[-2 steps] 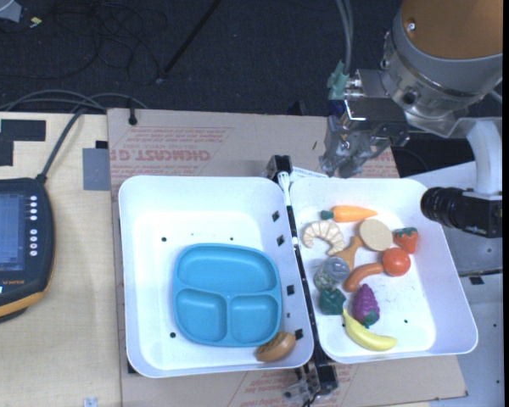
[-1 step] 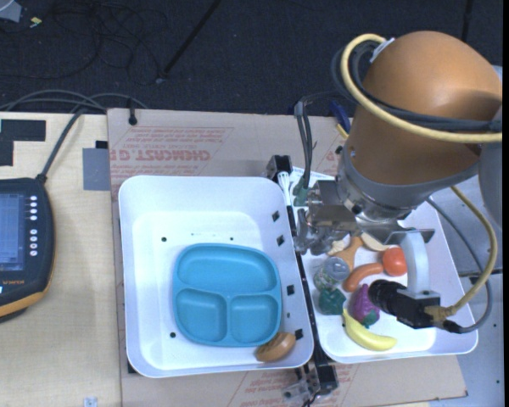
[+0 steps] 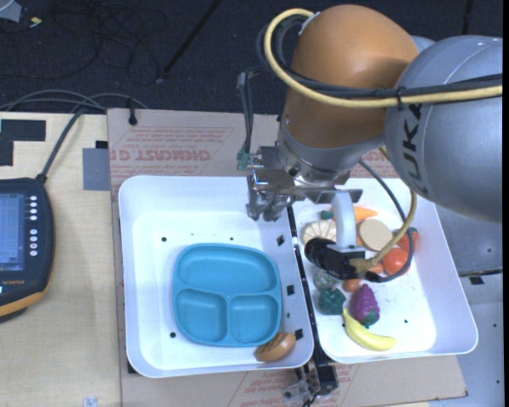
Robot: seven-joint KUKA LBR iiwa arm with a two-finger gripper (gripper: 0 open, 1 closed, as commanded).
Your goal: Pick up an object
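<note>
Whether the two-finger gripper [image 3: 268, 203] is spread wide or pinched narrow cannot be told; dark hardware under the orange wrist hides it, and nothing shows in its grasp. It hangs just beyond the far right corner of the blue three-compartment plastic plate [image 3: 227, 293], over the wall between the two shallow white bins [image 3: 144, 227].

The likeliest pickings lie right of the plate: a heap of toy food with a yellow plastic banana [image 3: 369, 337] and a purple bunch of grapes [image 3: 364, 303] touching. A brown rounded piece [image 3: 275, 347] sits against the plate's near right corner.

Descending from here risks striking the wall. In the crowded heap, a grab could nudge neighbours and close on nothing.
</note>
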